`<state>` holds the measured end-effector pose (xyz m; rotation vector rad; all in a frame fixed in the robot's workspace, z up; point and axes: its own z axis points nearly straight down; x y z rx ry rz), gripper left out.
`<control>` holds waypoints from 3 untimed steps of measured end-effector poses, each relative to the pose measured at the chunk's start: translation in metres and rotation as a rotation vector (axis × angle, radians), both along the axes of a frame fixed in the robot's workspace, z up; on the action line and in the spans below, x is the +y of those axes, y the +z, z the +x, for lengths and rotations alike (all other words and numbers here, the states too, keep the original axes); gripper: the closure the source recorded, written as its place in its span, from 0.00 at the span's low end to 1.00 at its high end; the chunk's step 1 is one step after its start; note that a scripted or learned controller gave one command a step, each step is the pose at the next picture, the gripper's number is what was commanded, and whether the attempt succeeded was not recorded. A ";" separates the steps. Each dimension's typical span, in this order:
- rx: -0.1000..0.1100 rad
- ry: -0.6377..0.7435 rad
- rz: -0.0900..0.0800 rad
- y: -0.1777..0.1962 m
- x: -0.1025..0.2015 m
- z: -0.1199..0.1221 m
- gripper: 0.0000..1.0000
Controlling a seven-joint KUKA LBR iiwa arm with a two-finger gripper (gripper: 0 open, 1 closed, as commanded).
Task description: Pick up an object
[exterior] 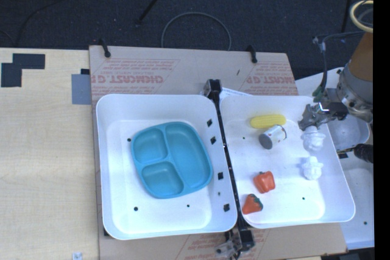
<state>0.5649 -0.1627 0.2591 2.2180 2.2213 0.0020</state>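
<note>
My gripper [312, 115] hangs over the far right corner of the right bin [341, 207], just above a white crumpled object [314, 141]. No object shows in its grasp. A second white object [311, 168] lies a little nearer in the same bin. Left of the gripper are a yellow banana-like piece [267, 121] and a small grey cylinder [272, 136] touching it. An orange pepper [264, 181] and a red-orange fruit [251, 204] lie towards the bin's near left.
The left bin [116, 131] holds a blue divided plate [172, 159]. A black divider [223, 155] runs between the bins. Cardboard [158, 73] lies under both bins. The arm's orange band [365, 58] stands at the right edge.
</note>
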 end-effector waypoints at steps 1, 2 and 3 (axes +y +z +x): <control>0.004 0.003 0.003 0.004 0.049 0.010 1.00; 0.006 0.004 0.004 0.005 0.105 0.011 1.00; 0.008 0.004 0.003 -0.005 0.167 0.018 1.00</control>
